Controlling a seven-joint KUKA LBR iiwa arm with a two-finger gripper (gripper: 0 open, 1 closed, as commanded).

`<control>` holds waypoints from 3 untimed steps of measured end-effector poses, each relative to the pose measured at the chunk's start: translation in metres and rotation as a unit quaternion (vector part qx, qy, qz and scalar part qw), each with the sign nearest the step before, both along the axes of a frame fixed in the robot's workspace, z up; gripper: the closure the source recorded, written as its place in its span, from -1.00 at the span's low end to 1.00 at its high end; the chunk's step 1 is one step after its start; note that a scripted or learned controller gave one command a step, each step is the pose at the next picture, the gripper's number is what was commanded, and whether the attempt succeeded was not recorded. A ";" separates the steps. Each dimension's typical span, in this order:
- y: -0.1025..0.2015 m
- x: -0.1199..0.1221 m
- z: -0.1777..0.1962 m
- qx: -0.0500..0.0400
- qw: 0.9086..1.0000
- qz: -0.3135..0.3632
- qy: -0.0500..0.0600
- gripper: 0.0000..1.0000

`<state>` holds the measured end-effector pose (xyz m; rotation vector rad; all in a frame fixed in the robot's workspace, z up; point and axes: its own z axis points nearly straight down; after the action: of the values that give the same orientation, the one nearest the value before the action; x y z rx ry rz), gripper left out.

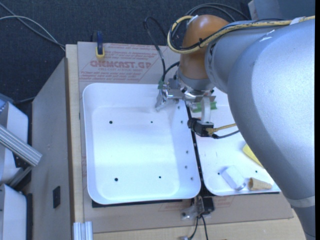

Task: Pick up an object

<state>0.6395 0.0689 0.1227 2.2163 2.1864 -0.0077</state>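
Grey arm (pixel 270 84) looms over us, reaching above both bins.
We cannot tell our gripper's (pixel 182 96) state; nothing visibly lifted yet, with a tan object (pixel 260 185) waiting at five o'clock in the right bin (pixel 212 184).

In the lower right of the frame, the right bin (pixel 212 181) holds a small tan cone-shaped piece (pixel 260 185) lying on its side, a pale grey flat piece (pixel 231 176) just left of it, and a yellow object (pixel 251 152) above, partly hidden by the arm.

2 white bins (pixel 100 149) on a brown board (pixel 125 59), blue clamp (pixel 100 44) at its top edge.
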 end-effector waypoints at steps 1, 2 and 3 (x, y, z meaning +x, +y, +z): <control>0.000 0.000 0.000 -0.001 1.000 -0.001 0.000 -1.00; 0.001 0.001 -0.001 -0.001 1.000 0.000 0.000 -1.00; 0.001 0.001 -0.001 -0.002 1.000 0.000 0.001 -1.00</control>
<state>0.6409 0.0700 0.1219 2.2145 2.1860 -0.0123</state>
